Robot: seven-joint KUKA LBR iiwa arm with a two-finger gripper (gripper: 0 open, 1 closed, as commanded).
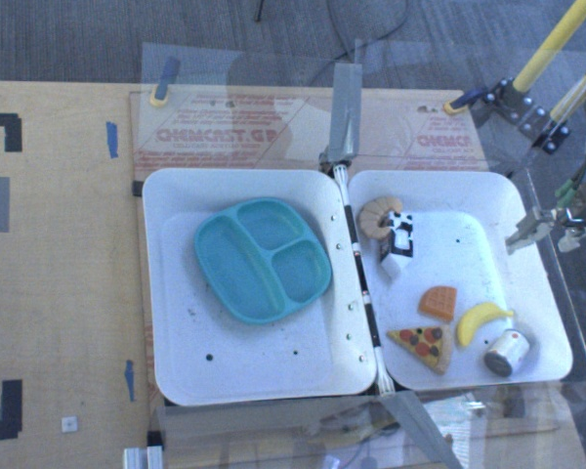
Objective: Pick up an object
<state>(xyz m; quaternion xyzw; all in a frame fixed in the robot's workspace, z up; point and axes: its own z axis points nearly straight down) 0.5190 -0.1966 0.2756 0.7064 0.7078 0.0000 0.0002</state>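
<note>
Left shallow white bin holds a teal three-compartment plastic plate; right white bin holds a pizza-slice toy, yellow banana, orange waffle piece, and grey-capped white cylinder; gripper state indeterminable.

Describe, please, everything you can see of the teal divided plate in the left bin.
The teal plate looks like moulded plastic, a rounded rectangle with a raised rim and three compartments: one long, two smaller. It lies flat and right side up, turned at a slant, on the floor of the left bin, towards its upper middle. Nothing rests on it.
</note>
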